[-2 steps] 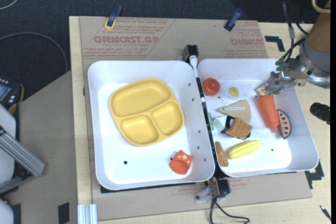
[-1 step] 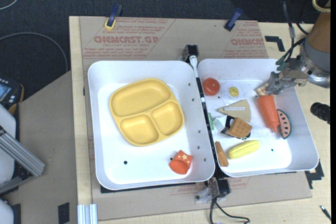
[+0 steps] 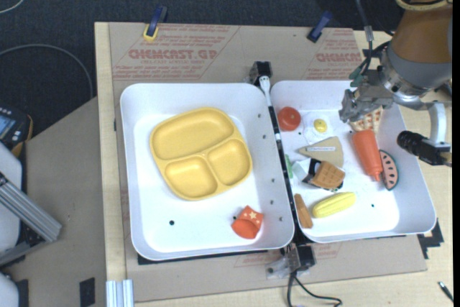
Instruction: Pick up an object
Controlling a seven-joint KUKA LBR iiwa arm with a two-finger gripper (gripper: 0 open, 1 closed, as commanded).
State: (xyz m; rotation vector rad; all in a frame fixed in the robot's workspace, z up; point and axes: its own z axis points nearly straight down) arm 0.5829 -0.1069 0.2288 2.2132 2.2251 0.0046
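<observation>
At the bottom of the frame, the front rims of two shallow white bins sit side by side on a bench covered with brown cardboard point(image 3: 215, 47). In the left bin point(image 3: 136, 154), nearest the lower edge, lies a small red toy with a yellow star point(image 3: 248, 221), close to the divider between the bins. Above it, toward the middle of that bin, rests a yellow divided plate point(image 3: 201, 152) with three compartments.

In the right bin point(image 3: 410, 205), nearest the bottom, a yellow corn cob point(image 3: 334, 205) lies at a slant, with a small brown sausage-like piece point(image 3: 303, 211) just to its left. Above them sits a waffle-patterned brown piece point(image 3: 327, 175), touching a pale wedge point(image 3: 322, 150) that lies just above it. To the right, an orange carrot point(image 3: 367, 152) lies lengthwise, and a watermelon slice point(image 3: 389, 169) rests just beside it, nearer the bin's right wall. Higher up, a red tomato point(image 3: 289, 118) sits near the divider, with a small yellow and white item point(image 3: 320, 126) just to its right.

At the upper right, the gripper point(image 3: 359, 106) hangs over the far part of the right bin, directly above the carrot's upper end. Whether its jaws are open or closed, I cannot tell, nor whether they touch anything. Two clamps, one yellow and blue point(image 3: 153, 24), one blue point(image 3: 319, 26), hold the cardboard's far edge.
</observation>
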